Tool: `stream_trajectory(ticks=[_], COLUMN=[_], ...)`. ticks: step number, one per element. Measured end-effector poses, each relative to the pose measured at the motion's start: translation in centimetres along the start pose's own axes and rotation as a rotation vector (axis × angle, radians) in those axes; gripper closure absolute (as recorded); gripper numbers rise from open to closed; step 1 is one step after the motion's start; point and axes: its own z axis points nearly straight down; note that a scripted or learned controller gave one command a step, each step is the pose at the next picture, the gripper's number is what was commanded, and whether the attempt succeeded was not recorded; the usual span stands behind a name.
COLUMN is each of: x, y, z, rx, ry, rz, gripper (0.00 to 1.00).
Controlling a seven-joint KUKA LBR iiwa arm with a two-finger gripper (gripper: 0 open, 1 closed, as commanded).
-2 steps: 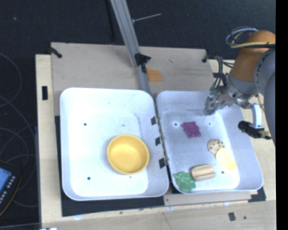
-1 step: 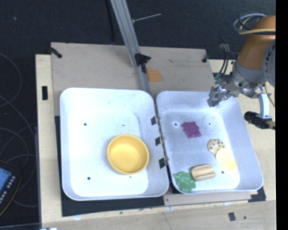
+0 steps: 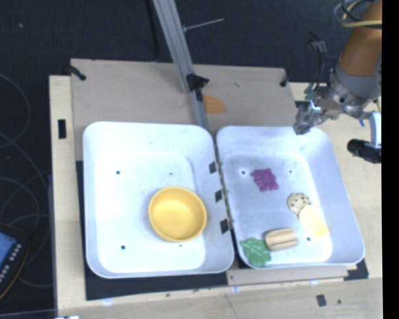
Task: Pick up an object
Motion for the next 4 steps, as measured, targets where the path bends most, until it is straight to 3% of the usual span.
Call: stream_trajectory(ticks=[1, 4], x=[-0.1, 14.5], y=[0.2, -3.9], z=[-4.0, -3.4], rx=[0.002, 0.008], ry=[0.000, 0.004], rz=[-0.001, -0.002], gripper=[1.00, 1.00])
